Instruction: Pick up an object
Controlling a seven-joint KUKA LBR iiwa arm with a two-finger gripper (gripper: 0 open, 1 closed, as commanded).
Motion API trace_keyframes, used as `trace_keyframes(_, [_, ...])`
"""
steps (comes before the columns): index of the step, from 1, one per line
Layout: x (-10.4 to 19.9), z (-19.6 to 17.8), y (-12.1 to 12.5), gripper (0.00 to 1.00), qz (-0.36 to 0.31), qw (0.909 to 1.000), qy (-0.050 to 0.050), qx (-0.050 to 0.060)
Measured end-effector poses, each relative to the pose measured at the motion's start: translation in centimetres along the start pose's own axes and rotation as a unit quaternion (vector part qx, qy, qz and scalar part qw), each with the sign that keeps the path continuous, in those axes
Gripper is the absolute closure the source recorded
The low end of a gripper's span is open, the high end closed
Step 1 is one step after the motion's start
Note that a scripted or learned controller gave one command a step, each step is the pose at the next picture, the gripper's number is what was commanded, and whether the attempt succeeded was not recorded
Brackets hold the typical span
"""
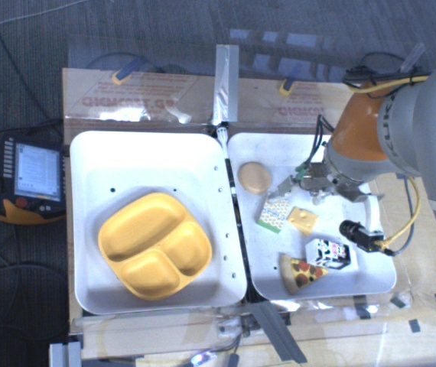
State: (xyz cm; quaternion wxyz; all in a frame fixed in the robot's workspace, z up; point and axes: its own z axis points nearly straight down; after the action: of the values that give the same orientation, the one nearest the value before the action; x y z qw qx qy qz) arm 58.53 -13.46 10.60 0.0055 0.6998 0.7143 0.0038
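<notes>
The gripper (307,180) hangs low in the right bin (371,281), near the middle of its far half, above a loose cluster of toy food. Whether the claw is released or clenched, I cannot tell; the wrist hides it. No object shows in its grasp.

Candidates lie close together: a round tan bun (255,177) towards the left wall, a green-and-white packet (274,215) with a cheese wedge (303,219) just beside it, a pizza slice (300,273) and a black-and-white item (331,253) near the front edge.

The risk is a descent between packet and wedge, nudging both apart and grasping neither. The flat packet may also slip. The left bin (95,159) holds a yellow divided tray (155,243).
</notes>
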Motion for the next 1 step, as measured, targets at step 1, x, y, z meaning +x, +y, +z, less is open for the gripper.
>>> trace_keyframes(1, [-5.63, 0.58, -2.74, 0.0, -0.05, 0.9987, -0.001, -0.01])
